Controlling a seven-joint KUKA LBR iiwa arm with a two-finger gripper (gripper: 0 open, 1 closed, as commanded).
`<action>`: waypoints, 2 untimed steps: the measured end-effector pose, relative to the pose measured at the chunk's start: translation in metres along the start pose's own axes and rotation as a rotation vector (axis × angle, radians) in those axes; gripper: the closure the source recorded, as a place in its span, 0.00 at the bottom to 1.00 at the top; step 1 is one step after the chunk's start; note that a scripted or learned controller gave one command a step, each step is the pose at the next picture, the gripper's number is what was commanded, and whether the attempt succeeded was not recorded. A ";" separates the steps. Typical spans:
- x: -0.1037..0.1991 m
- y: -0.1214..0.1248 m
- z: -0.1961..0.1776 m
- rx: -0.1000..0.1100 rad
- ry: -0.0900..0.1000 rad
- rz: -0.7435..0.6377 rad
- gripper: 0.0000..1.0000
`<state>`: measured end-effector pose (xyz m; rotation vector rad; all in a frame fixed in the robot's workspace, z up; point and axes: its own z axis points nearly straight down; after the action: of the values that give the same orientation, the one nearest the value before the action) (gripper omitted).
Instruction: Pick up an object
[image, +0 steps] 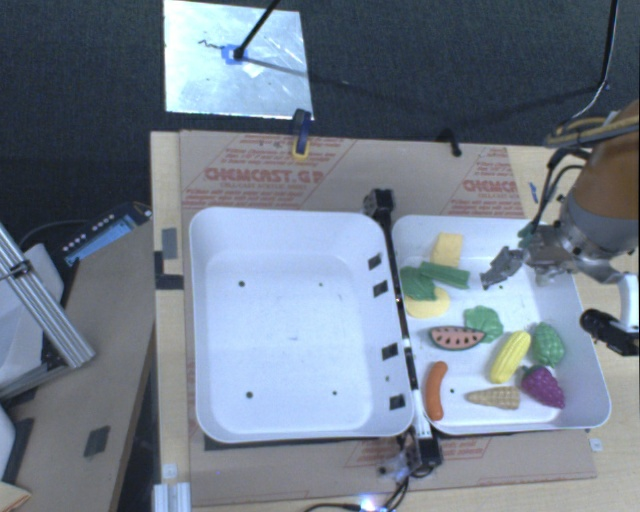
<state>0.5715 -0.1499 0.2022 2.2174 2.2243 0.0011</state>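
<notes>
The right bin (597, 372) holds several toy foods: a yellow block (449, 247), a dark green bar (445, 274), a watermelon slice (457, 338), a green leafy piece (484, 321), a corn cob (509, 356), purple grapes (541, 385) and an orange sausage (435, 390). My gripper (497, 270) hangs over the upper middle of this bin, pointing left and down. It is open with nothing between its fingers. It sits just right of the green bar and above the leafy piece.
The left bin (290, 320) lies beside the right one, with a black divider (395, 300) between them. A tan cone piece (494, 398) and a green lumpy piece (547, 343) lie near the right bin's front. A yellow clamp (300, 148) stands behind the bins.
</notes>
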 end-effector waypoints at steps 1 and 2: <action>0.007 -0.002 0.120 0.006 0.002 0.001 0.00; 0.005 0.000 0.103 -0.002 -0.001 0.000 1.00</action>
<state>0.5720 -0.1447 0.0994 2.2158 2.2228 0.0026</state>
